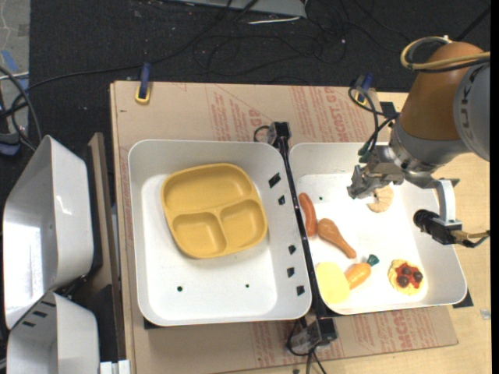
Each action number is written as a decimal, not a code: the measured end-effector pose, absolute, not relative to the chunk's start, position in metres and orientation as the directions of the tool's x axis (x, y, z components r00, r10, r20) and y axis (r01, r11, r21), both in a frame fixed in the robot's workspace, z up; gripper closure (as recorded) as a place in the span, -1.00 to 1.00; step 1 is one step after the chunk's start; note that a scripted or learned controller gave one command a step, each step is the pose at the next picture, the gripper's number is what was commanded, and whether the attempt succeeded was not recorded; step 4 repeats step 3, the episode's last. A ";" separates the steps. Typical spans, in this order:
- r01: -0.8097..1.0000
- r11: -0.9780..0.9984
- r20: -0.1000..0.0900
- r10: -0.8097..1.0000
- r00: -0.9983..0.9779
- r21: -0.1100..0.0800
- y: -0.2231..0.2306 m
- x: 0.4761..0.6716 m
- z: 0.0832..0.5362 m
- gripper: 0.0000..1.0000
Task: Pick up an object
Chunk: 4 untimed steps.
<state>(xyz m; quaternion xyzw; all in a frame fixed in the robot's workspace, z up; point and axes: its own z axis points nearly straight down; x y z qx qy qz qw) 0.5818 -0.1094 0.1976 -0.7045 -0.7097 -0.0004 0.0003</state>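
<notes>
Two white bins sat side by side; the left bin [148,287] held a yellow divided plate [214,209], the right bin [444,291] held the toy food. The gripper [366,184] was low over a pale cookie-like piece [381,201] at the back of the right bin, right at its edge. Fingers were too small and shadowed to read, so grip state: cannot tell. Nothing looked lifted yet. The sausage [309,213], drumstick [337,238], lemon slice [331,281], carrot [359,272] and tart [407,276] lay untouched. Grasp and lift probably remained.
</notes>
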 end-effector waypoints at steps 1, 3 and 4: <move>1.000 0.009 0.003 1.000 -0.009 -0.001 -0.048 0.580 0.198 1.00; 1.000 0.008 0.001 1.000 -0.008 0.001 0.054 0.597 0.208 1.00; 1.000 0.008 0.001 1.000 -0.008 0.001 0.054 0.597 0.208 1.00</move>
